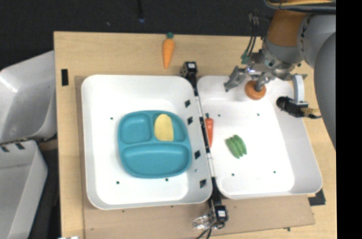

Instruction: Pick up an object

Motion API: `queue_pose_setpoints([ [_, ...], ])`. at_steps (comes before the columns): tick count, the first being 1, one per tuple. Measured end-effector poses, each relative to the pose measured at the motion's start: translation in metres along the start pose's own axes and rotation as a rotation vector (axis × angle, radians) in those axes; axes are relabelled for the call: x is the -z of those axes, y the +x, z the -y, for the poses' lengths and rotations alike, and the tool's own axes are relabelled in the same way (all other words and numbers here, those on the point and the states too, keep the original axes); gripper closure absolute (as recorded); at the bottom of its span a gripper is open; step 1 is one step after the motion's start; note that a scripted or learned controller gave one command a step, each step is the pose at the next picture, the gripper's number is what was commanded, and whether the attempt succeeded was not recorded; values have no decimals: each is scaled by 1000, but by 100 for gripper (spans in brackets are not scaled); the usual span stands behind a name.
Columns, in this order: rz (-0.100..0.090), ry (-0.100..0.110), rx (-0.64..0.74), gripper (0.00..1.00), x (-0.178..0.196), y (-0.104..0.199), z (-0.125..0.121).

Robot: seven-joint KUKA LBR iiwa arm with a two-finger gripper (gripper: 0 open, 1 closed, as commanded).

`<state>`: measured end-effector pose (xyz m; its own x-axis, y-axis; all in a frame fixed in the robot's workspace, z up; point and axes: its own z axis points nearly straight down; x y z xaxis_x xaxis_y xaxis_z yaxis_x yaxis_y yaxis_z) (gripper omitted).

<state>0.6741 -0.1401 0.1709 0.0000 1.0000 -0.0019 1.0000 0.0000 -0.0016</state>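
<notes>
The gripper (247, 80) hangs over the right bin's (294, 167) far edge, fingers spread, with a small orange object (255, 90) just beside one finger — whether it is gripped is hard to tell. That bin also holds a green vegetable (237, 146) and a red piece (208, 130) at its left wall. The left bin (99, 175) holds a blue tray (151, 144) with a yellow item (164, 127) in one compartment. A carrot (168, 50) lies on the bench (113, 51).
</notes>
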Motion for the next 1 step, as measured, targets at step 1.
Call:
queue_pose_setpoints([
  [1, -2, 23, -6, 0, -62, -9, 1],
])
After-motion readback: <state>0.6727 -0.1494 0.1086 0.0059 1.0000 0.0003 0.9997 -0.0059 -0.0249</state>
